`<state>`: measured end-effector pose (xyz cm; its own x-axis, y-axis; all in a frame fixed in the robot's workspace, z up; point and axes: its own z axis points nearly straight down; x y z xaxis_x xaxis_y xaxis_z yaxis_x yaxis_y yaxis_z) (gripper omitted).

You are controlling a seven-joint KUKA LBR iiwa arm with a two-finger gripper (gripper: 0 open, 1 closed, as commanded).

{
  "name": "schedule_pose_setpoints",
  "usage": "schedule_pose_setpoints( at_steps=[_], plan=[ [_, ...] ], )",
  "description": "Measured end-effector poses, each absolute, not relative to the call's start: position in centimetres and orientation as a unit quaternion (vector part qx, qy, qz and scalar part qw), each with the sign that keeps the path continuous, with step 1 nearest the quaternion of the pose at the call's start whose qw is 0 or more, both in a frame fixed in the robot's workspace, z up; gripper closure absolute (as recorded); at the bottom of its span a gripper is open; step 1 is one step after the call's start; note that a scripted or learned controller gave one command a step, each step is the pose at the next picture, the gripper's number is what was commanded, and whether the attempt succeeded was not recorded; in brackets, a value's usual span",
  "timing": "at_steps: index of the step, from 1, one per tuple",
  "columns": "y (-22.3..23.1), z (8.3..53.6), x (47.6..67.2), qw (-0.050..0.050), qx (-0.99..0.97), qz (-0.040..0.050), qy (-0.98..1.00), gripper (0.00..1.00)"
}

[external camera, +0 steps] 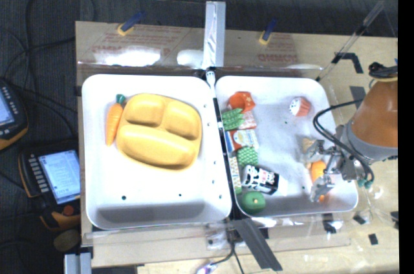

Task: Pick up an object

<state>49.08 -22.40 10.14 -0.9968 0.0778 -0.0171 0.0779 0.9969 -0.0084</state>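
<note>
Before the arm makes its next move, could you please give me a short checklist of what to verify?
1. Hand is over the right bin: ok.
2. A target lies near the hand, the small orange object: ok.
3. Object seated between the hand's fingers: cannot tell.
4. Objects along the right bin's left side, such as the black and white carton, lie apart from the hand: ok.
5. Left bin items, yellow tray and carrot, away from the arm: ok.

Right bin [284,86]: middle floor open; packets [240,130] crowd its left wall, 1 small cup [298,107] stands near the back. Left bin [97,137]: yellow tray [158,130] blocks the centre, front strip free.
</note>
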Motion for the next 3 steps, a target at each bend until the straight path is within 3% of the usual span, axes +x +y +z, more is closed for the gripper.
schedule_pose_setpoints(
  at_steps=[1,2,3],
  plan=[
    [-20.3,9.1,48.8,0.007,0.047,-0.0040,0.999,0.00],
    [-20.2,10.2,49.0,0.009,0.047,-0.0047,0.999,1.00],
    [-20.2,10.1,49.0,0.009,0.047,-0.0047,0.999,0.00]
  ],
)
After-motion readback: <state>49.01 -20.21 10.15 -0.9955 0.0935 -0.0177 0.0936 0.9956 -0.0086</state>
